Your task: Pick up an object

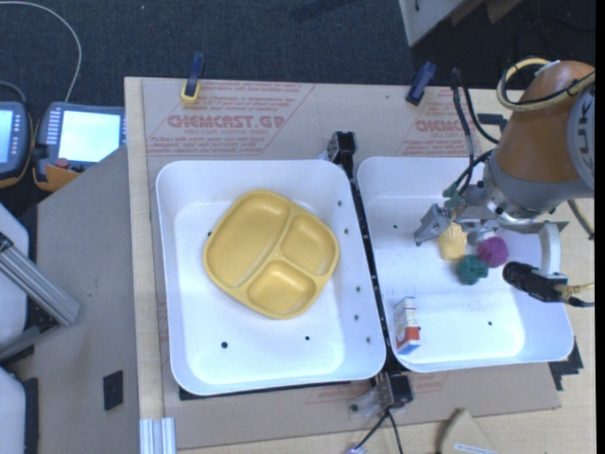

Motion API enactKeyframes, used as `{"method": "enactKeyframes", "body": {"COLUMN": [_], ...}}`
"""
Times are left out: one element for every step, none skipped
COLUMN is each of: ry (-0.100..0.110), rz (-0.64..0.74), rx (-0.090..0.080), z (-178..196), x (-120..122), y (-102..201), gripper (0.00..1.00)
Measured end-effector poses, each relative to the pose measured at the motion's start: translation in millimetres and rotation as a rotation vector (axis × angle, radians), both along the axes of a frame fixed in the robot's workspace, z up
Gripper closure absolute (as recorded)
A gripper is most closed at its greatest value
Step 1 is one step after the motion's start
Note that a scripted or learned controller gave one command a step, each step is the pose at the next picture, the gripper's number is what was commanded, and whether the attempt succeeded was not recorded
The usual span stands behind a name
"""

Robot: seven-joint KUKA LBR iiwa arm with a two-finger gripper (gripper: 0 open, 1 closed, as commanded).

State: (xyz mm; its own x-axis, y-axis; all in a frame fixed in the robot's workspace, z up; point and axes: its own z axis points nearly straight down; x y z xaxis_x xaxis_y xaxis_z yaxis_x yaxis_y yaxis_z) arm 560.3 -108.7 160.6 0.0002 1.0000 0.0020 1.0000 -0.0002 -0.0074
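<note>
My gripper (pixel 438 224) hangs over the upper middle of the right bin (pixel 397 183). Just to its right and slightly nearer lies a small yellow toy (pixel 454 243), touching or almost touching the gripper's tip. A magenta toy (pixel 492 251) sits right of the yellow one. A teal toy (pixel 471 270) lies just below those two. A small red-and-white carton (pixel 406 323) rests near the bin's front left corner, well apart from the gripper.
The left bin (pixel 180 253) holds a yellow divided plate (pixel 272 253) in its middle. The arm's grey and orange body (pixel 544 130) covers the right bin's far right corner. Blue clamps (pixel 193 76) (pixel 421 83) sit on the cardboard behind the bins.
</note>
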Motion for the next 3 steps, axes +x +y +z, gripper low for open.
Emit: {"method": "enactKeyframes", "body": {"ry": [-0.001, -0.008, -0.015], "rz": [-0.001, -0.001, 0.001], "rx": [0.0, -0.002, -0.004], "z": [-43, -30, 34], "x": [-1, 0, 5], "y": [1, 1, 2], "gripper": [0.0, 1.0, 1.0]}}
